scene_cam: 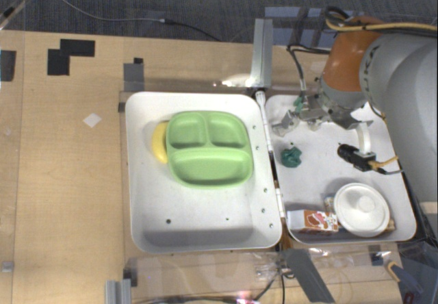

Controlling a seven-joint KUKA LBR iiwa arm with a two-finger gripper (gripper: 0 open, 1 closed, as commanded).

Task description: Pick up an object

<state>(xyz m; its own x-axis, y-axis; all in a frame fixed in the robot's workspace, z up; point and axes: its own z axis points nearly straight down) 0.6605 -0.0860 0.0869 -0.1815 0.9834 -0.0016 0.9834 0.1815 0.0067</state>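
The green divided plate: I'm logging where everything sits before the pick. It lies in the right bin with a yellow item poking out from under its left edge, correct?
Not quite. The camera view shows the green divided plate in the left bin, not the right one. The rest stands: a yellow item pokes out from under its left edge.

No readable text

I can make out printing on the small brown carton (314, 220) in the right bin (311, 179), but it's too blurred to read.
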